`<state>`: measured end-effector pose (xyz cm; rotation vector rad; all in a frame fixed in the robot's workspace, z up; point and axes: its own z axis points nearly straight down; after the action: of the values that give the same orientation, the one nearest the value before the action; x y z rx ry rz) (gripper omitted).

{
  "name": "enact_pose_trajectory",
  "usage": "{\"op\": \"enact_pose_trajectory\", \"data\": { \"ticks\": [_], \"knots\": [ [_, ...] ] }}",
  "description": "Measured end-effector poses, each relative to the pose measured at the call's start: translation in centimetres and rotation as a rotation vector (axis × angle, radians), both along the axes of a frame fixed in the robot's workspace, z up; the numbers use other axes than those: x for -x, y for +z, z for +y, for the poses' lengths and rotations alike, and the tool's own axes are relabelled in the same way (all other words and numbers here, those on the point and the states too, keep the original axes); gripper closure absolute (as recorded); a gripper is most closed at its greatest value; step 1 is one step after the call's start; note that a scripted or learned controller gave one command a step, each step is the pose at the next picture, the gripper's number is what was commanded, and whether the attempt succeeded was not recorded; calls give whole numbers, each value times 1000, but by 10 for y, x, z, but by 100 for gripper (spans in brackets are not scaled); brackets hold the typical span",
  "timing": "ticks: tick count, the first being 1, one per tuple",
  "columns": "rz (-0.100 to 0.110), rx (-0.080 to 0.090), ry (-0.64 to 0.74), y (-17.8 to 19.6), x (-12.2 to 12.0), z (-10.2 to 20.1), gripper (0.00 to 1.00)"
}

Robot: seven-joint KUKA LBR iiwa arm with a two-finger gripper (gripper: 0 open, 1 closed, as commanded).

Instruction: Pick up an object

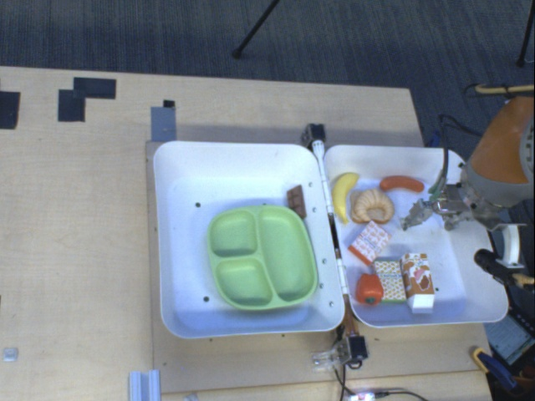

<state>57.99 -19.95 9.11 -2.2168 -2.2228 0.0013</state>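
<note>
No text, brand or number is showing legibly anywhere. The small cartons [415,281] and the red-and-white packet [369,242] in the right bin [468,307] are carrying printing too blurred to read.

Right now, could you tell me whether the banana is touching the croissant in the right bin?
Apart. The camera view shows a thin strip of white bin floor between the banana and the croissant.

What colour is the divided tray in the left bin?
Light green tray, clear in the camera view.
</note>
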Motion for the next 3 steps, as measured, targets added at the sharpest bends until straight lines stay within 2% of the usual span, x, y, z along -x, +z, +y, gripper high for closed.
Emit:
{"op": "enact_pose_trajectory", "data": {
  "ticks": [1,2,3],
  "knots": [
    [-9,2,-2,-4,72,42,0],
    [-16,3,-1,7,69,42,100],
    [-15,3,0,7,70,42,0]
  ]
}}
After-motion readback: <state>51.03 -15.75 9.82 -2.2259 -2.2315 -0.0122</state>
